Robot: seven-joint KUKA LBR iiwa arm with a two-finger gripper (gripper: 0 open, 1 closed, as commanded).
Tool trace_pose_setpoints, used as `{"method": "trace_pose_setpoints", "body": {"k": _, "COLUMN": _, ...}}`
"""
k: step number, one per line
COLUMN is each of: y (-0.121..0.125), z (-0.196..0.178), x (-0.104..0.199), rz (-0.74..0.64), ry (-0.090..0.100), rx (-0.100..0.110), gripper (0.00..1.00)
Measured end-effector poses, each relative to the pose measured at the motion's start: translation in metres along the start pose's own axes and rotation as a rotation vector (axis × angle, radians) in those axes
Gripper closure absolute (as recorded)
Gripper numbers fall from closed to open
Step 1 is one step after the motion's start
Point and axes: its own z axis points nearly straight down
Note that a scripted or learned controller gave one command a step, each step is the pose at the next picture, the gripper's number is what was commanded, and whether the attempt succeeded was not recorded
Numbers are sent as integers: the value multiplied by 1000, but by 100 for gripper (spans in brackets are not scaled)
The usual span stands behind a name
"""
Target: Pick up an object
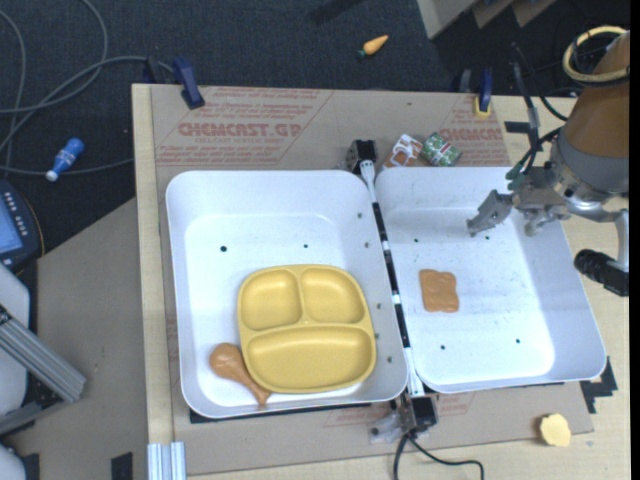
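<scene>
A flat tan-brown piece like a slice of toast [439, 291] lies in the right bin [540, 358], left of its middle. My gripper [514, 216] hangs over the upper part of that bin, up and to the right of the slice, with its two fingers spread apart and nothing between them. In the left bin [200, 228] sits a yellow divided plate [304, 326], and a tan drumstick-shaped toy [236, 366] lies against the plate's lower left edge.
Small packets and a green-white object [425, 150] lie on the cardboard behind the right bin. A yellow lump [554, 429] rests on the bench at the lower right. Blue clamps [186, 81] hold the board's far edge. Cables run on the floor.
</scene>
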Motion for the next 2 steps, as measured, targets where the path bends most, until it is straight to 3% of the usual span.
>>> {"method": "trace_pose_setpoints", "body": {"k": 1, "y": -23, "z": 63, "x": 52, "rz": -3, "ry": 1, "rx": 0, "gripper": 0}}
{"method": "trace_pose_setpoints", "body": {"k": 2, "y": -42, "z": 123, "x": 50, "rz": 2, "ry": -2, "rx": -3, "gripper": 0}}
